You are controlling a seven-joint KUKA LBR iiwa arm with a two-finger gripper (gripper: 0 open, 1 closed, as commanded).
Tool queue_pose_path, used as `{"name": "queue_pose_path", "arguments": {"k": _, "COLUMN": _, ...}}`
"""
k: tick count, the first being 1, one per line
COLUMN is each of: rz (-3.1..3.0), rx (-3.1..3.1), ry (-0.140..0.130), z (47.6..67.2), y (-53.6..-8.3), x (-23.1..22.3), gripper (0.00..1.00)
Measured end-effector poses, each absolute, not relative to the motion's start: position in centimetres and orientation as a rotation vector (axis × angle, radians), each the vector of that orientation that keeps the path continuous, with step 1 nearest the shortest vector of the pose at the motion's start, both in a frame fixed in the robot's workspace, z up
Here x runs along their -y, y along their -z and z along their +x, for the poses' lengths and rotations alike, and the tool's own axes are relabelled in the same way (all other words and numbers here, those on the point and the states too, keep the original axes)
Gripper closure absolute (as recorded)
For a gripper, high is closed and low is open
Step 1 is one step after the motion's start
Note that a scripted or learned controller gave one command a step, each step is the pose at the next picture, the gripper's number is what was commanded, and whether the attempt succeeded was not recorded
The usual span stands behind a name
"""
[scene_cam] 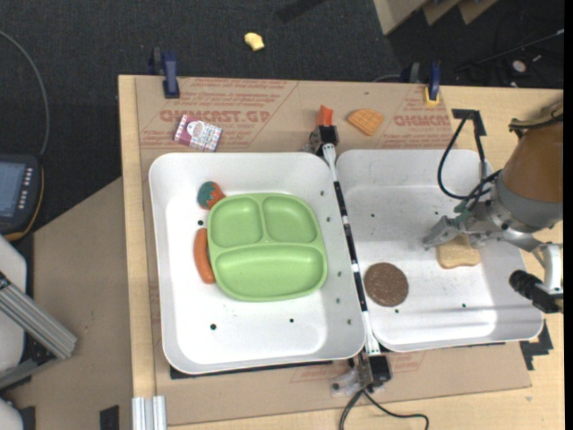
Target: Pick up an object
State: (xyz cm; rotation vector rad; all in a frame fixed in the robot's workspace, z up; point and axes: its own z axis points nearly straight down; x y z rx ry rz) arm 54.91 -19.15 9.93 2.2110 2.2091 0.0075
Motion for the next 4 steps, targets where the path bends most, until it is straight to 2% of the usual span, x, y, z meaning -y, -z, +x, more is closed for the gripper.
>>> {"name": "queue_pose_path", "arguments": {"k": 1, "rz": 2.214, "rx": -2.216, "ry": -0.008, "z": 52.9, "y": -8.8, "x": 20.8, "gripper": 0.0}}
{"name": "queue_pose_path", "arguments": {"k": 2, "rz": 2.213, "rx": -2.218, "ry": -0.015, "z": 53.1, "y": -10.0, "x": 20.6, "gripper": 1.0}}
{"name": "queue_pose_path", "arguments": {"k": 3, "rz": 2.214, "rx": -2.218, "ry": -0.014, "z": 53.0, "y": -9.9, "x": 20.6, "gripper": 0.0}}
{"name": "queue_pose_path", "arguments": {"k": 4, "rz": 2.221, "rx": -2.222, "ry": -0.003, "z": 52.2, "y": -8.5, "x": 21.5, "gripper": 0.0}}
